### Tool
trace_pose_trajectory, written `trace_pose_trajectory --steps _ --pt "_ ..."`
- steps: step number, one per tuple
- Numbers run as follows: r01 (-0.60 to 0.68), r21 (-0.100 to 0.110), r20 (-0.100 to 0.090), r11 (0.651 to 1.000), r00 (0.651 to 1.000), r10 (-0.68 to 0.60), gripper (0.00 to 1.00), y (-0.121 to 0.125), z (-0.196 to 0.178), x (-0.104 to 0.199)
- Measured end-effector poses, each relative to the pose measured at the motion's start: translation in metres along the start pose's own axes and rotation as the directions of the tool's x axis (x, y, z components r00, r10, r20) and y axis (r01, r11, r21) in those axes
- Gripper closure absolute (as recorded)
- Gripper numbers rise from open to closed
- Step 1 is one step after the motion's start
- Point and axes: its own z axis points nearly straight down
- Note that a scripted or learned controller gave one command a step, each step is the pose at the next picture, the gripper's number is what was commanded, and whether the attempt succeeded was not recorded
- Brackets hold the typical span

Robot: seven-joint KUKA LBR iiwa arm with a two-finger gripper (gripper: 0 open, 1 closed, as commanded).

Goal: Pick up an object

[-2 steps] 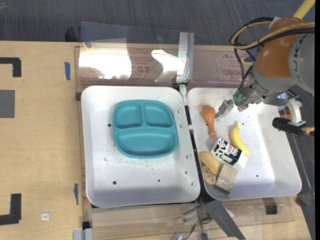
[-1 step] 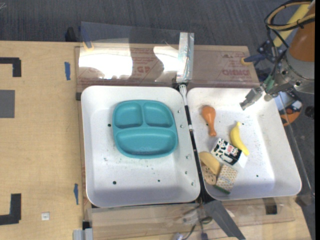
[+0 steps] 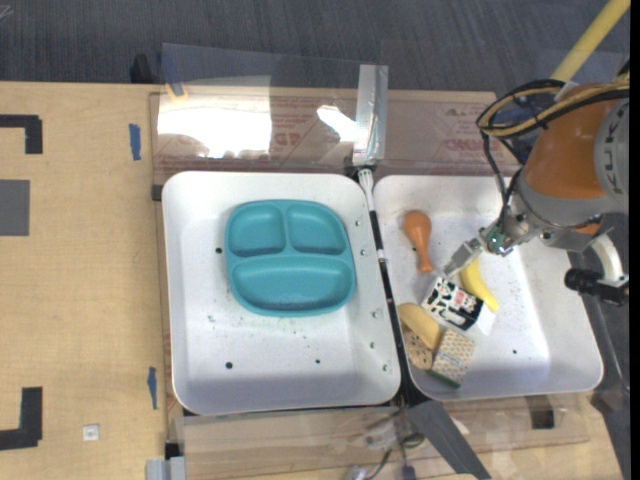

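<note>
Robot gripper (image 3: 470, 256) poised low over a cluster of small objects in the right bin (image 3: 560, 368), centre-right of the frame.

Whether the jaws are open or closed cannot be told; nothing is visibly held. Just below the gripper lies a yellow banana-like piece (image 3: 478, 286), touching a black-and-white patterned box (image 3: 452, 303). Below these, toward the bin's lower left corner, sit a tan bread-like item (image 3: 420, 326) and a speckled packet (image 3: 452, 354), packed close together. An orange drumstick-shaped toy (image 3: 419, 236) lies apart, to the gripper's left. The grey arm (image 3: 565, 168) with its orange band enters from the right edge. The left bin (image 3: 190, 368) carries a teal divided plate (image 3: 290, 258). Likely risk: crowded, touching objects could make the grasp slip off or nudge neighbours instead of lifting one.
</note>
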Motion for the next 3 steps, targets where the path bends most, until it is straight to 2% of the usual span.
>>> trace_pose_trajectory --steps 1,2,3 --pt "-0.037 -0.011 0.007 0.999 0.999 0.037 0.00 0.053 -0.015 -0.016" --pt "0.144 -0.009 0.009 0.990 0.990 -0.144 0.00 0.056 -0.058 0.017" --pt "0.352 -0.006 0.011 0.936 0.936 -0.351 0.00 -0.006 0.016 -0.006"
